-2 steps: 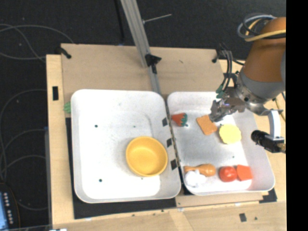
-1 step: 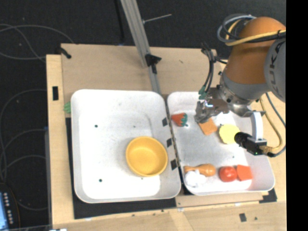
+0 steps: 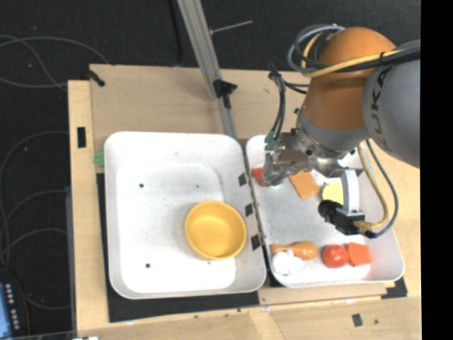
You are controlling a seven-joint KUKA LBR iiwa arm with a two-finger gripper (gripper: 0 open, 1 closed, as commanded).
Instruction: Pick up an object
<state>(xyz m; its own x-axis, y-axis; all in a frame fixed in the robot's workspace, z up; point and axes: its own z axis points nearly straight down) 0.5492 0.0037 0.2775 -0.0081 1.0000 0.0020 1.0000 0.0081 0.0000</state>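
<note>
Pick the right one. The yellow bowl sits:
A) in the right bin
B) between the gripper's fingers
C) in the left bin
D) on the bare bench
C: the yellow bowl rests on the floor of the left bin, near the wall it shares with the right bin.

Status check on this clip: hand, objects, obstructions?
Hand low in right bin, top left corner. Orange item beside it. Yellow bowl in left bin.

Gripper [image 3: 277, 170] low in right bin [image 3: 386, 268], yellow bowl [image 3: 215, 229] in left bin [image 3: 141, 190]

Tan bench [image 3: 156, 98] on black floor [image 3: 42, 20]
</note>
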